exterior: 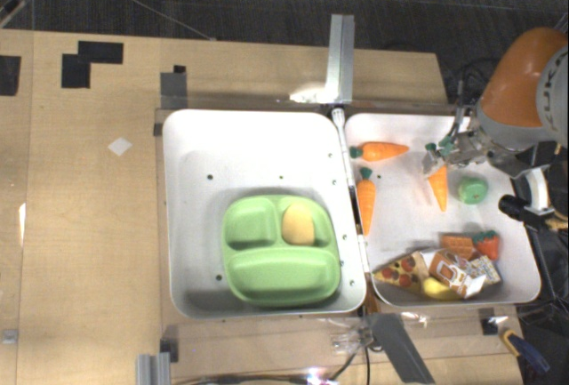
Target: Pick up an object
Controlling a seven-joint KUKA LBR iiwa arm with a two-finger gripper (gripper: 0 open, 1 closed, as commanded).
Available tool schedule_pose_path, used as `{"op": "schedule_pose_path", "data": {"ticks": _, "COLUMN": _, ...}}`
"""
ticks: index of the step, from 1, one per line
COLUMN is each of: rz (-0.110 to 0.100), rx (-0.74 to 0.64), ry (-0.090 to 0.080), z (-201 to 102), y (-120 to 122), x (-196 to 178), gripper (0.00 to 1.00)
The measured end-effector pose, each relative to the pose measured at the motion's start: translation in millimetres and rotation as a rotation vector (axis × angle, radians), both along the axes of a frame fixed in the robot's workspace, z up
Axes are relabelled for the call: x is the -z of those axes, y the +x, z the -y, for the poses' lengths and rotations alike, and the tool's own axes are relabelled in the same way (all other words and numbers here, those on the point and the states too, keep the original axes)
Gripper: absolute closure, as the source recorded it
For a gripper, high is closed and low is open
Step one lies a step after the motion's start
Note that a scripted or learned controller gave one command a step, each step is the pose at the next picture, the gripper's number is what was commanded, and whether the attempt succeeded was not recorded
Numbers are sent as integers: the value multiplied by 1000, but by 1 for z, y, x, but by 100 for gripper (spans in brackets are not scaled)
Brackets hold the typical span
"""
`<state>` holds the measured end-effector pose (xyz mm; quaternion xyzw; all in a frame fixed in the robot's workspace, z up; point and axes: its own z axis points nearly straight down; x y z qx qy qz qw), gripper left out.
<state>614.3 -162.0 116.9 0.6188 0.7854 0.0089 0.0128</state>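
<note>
Orange carrot lying just beneath our tool, we are approaching to grasp, judging descent next; tool's grip state we cannot tell.

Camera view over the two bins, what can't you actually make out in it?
- Gripper: too small and cluttered to read its state; whether it touches the carrot piece below it is unclear.
- Arm: cut off by the right edge.
- Pile of items at the right bin's near edge: overlapping and blurred, so individual pieces are hard to name.
- Yellow object in the green tray: too blurred to identify.
</note>
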Motion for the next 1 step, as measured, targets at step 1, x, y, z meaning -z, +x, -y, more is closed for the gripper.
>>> {"op": "schedule_pose_path", "data": {"ticks": 1, "rz": -24, "rx": 32, "ry": 2, "z": -79, "y": -28, "x": -83, "gripper": 100}}
